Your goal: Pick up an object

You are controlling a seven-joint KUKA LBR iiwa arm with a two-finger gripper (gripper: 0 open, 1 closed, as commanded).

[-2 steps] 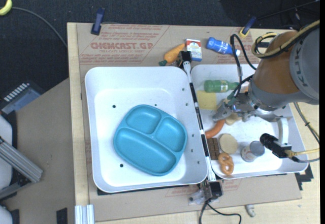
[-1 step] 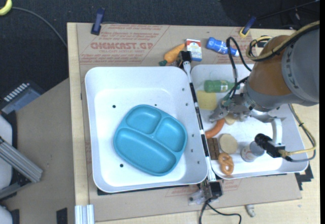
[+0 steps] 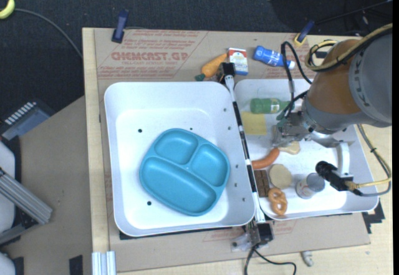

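Two shallow white bins are sitting side by side, the right bin holding an orange-red sausage just below the metal pincer, whose opening I cannot tell.

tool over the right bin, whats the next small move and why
Probably a short straight descent. The tool sits low over the right white bin, beside the pale yellow block and just above the orange-red sausage-shaped toy, and nothing shows between its tips. Whether it is open cannot be told, so that should be confirmed before closing on the sausage.
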